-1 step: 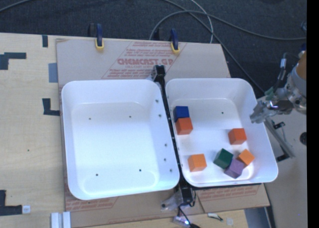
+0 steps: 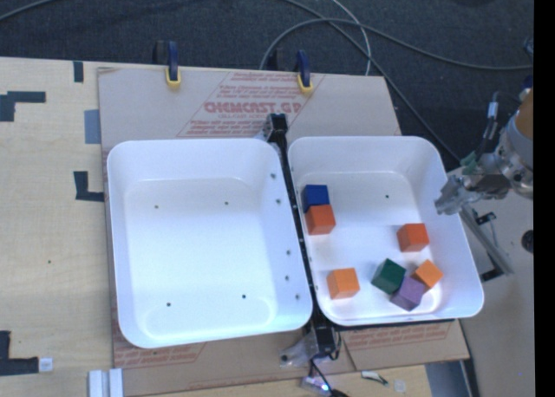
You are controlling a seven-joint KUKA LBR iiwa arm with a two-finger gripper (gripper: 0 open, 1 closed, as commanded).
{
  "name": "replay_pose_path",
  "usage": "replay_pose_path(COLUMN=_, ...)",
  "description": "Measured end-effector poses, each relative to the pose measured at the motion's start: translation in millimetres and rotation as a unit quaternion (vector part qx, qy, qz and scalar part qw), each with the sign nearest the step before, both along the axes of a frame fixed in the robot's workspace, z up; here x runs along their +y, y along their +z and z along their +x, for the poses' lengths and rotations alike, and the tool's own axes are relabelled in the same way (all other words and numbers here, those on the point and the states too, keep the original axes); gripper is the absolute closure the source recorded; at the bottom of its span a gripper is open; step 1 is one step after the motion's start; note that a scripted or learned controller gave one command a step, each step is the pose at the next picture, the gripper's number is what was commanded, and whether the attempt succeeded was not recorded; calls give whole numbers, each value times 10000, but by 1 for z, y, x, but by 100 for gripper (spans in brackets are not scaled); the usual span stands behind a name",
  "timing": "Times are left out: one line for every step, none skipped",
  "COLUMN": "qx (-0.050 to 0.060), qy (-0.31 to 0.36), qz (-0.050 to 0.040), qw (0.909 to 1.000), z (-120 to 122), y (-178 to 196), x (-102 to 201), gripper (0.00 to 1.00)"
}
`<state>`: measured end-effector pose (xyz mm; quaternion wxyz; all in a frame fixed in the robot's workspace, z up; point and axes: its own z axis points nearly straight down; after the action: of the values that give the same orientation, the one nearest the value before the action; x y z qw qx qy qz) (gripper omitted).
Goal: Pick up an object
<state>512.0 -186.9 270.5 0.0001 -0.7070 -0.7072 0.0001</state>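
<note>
The right bin (image 2: pixel 364 151) holds several small blocks. A blue block (image 2: pixel 316 195) touches an orange-red one (image 2: pixel 320 218) near the bin's left wall. Another orange block (image 2: pixel 413 236) lies toward the right wall. At the front sit an orange block (image 2: pixel 343 282), a green one (image 2: pixel 389 276), a purple one (image 2: pixel 408 292) and a further orange one (image 2: pixel 427 273), the last three bunched together. My gripper (image 2: pixel 453 198) hangs at the right bin's right rim, beyond the blocks, with nothing visibly held.
The left bin (image 2: pixel 139 170) stands beside the right one, joined by a black clamp (image 2: pixel 277 126). Both rest on a cardboard sheet (image 2: pixel 251 96) held by two blue-and-yellow clamps. Cables run across the dark floor behind.
</note>
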Motion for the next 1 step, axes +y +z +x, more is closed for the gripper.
replay_pose_path(qx=25, qy=2, qz=6, qw=10000, z=-2, y=-63, x=2, gripper=0)
